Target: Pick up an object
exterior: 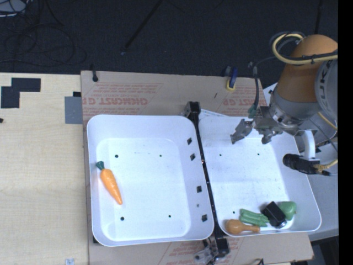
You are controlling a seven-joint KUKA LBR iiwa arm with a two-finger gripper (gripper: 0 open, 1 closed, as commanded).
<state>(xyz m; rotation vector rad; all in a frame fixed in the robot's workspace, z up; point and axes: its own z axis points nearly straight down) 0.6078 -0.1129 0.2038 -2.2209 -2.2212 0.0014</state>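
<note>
Clustered against the near wall of the right bin [309,225], left to right: orange pear-shaped toy [241,227], green pod [254,218], black block [274,213], green lump [288,207]. Spread and holding nothing, gripper [255,132] over the far side. Better to drop squarely on one, fingers straddling it, clear of neighbours and wall.

Left bin [94,148] white, few small dark dots on floor. Right bin [309,203] white too. Carrot [111,185] at left of frame orange, dark green top. Lower right of frame: green bean pod [252,217], black block [274,213], lighter green piece [288,207], tan-orange gourd shape [240,227]. Arm [306,76] at right grey, orange band; yellow cable loop [284,44] above. Gripper [254,134] grey. Cardboard sheet [138,93] brown, red print. Bench [38,175] pale wood, black and grey patches upper left.
</note>
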